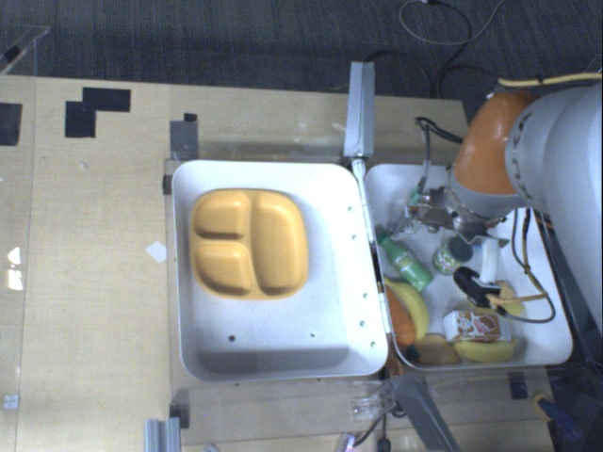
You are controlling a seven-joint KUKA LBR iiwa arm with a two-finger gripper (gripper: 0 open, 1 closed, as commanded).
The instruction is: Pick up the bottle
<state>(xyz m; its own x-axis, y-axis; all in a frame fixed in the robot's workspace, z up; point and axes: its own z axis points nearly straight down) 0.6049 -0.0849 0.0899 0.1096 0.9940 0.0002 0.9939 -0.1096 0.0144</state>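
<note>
The bottle (405,265), green with a pale label, lies on its side along the left wall of the right bin (556,347). My gripper (429,213) hangs over the upper middle of that bin, just above and to the right of the bottle's far end. The grey wrist with its orange band (490,153) covers the area behind the gripper. Nothing can be seen held in the gripper.
The left bin (273,347) holds a yellow divided plate (251,243). In the right bin's front lie a banana (412,301), an orange fruit (402,326), a brown fruit (433,348), a small carton (476,325) and a second banana (485,350). A small round greenish thing (447,256) sits right of the bottle.
</note>
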